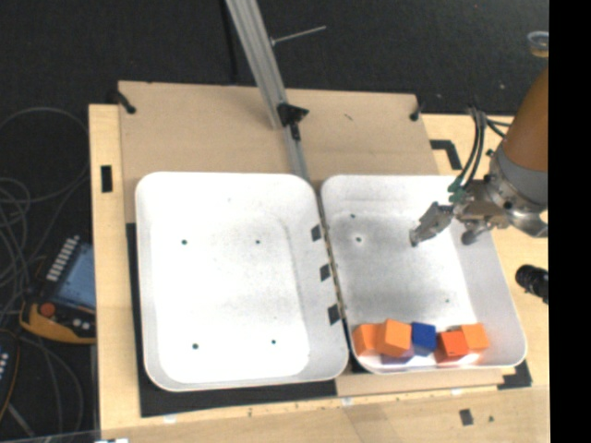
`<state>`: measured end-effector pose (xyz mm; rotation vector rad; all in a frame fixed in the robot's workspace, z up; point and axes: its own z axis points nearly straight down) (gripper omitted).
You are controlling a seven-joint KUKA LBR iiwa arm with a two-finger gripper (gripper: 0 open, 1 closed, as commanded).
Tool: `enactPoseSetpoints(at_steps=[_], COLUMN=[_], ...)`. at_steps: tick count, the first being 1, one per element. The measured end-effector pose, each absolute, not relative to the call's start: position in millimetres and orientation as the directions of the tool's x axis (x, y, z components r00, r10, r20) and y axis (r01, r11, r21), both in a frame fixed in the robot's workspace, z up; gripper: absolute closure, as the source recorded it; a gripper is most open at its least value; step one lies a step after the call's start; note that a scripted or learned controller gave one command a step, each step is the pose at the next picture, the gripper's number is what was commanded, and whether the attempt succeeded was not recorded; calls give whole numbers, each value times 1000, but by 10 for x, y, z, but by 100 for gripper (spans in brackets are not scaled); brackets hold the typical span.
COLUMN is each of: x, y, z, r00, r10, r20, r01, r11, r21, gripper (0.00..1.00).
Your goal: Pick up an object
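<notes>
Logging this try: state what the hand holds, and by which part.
Nothing is held. The hand hangs open over bare floor of the right bin, while the blocks lie along its near wall, apart from it.

Bench: you are looking at a pale wooden board [360, 118] lying on dark floor.
Bins: two shallow white plastic bins [231, 275] are sitting side by side.
Pole: a grey metal rail [263, 53] is slanting in from the top.
Cables: black cords [28, 155] are trailing at left, near a blue-screened handheld pendant [65, 289].
</notes>
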<state>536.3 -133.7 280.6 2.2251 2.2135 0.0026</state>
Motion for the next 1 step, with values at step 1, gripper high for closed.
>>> enactPoseSetpoints(at_steps=[1], x=[5227], y=[-1270], z=[2280], r00=[2], r10=[1000], r20=[-1], r01=[1000], r11=[-2], r21=[-4], gripper=[0])
